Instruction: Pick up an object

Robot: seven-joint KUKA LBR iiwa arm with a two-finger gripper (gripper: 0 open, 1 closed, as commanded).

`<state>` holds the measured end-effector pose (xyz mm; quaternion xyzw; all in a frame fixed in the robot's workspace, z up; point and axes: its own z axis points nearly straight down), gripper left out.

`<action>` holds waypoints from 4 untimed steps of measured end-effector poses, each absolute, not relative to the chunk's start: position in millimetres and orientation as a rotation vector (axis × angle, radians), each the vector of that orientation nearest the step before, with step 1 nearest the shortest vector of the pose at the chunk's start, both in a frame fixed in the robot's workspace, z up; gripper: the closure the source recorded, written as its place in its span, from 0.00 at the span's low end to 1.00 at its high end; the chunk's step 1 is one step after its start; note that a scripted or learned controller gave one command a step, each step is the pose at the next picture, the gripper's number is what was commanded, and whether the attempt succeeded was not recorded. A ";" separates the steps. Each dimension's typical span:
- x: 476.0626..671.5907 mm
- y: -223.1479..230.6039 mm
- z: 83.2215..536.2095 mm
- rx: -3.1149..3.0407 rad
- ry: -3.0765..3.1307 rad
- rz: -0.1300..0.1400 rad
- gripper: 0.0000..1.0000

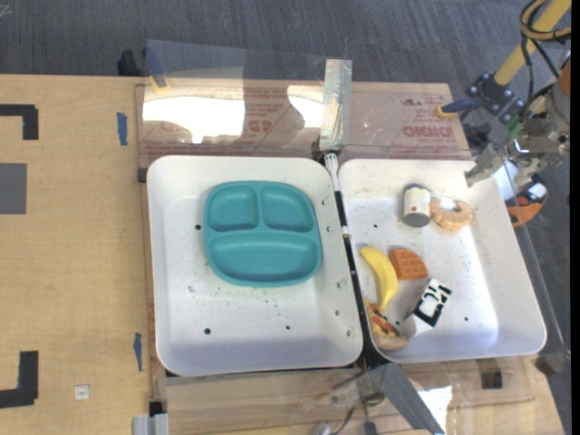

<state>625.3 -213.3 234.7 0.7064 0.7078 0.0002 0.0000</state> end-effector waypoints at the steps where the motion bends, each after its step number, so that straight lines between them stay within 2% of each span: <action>1: 667.5 -140.2 99.9 2.294 2.150 0.001 0.00; 2: 669.1 -143.5 114.7 2.291 2.143 0.004 1.00; 3: 669.2 -137.2 90.3 2.433 1.981 0.007 1.00; 4: 670.0 -35.3 191.4 2.367 2.057 0.018 1.00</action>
